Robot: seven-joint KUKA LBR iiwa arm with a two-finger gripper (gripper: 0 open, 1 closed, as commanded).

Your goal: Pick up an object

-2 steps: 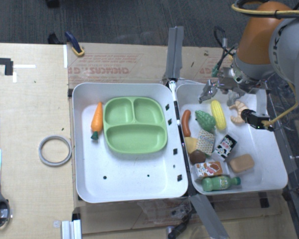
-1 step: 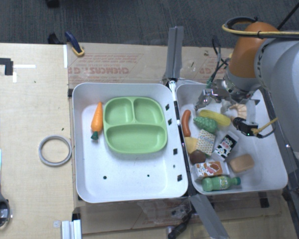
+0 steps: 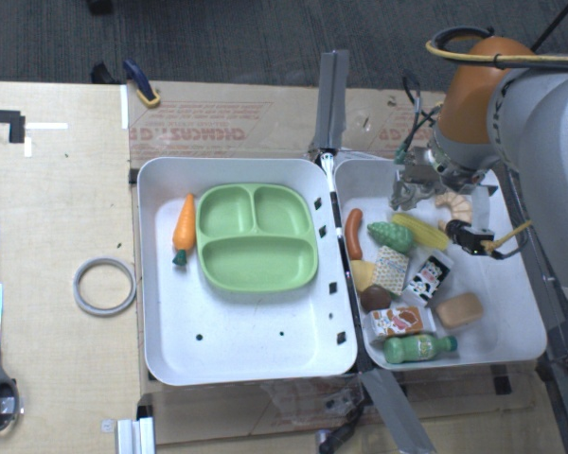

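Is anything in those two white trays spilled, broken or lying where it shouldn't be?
Nothing looks spilled or broken. The toy carrot lies in the left bin beside the green divided plate, not on it. In the right bin the play food is jumbled, with the green bottle lying on its side.

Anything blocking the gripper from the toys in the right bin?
Nothing visible. The gripper sits low at the back of the right bin, right beside the corn cob and the green toy. The other toys lie packed together nearer the front, so neighbours crowd any grasp there.
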